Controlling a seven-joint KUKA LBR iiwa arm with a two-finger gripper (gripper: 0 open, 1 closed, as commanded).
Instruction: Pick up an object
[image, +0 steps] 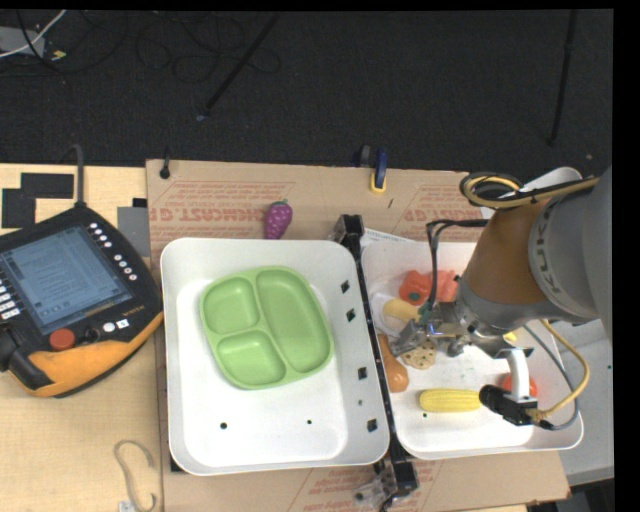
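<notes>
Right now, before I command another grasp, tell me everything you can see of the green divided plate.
The green divided plate is a light green, plastic-looking tray with rounded corners and three compartments: two upper ones side by side and one lower. It lies flat, right side up and slightly rotated, in the upper middle of the left bin, resting on the bin's white floor. Nothing sits in its compartments, and nothing else touches it.

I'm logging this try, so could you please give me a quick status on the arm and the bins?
Gripper low in right bin, among the toy food; grasp unclear. Corn cob lying free near front wall. Green divided plate alone in left bin.
</notes>
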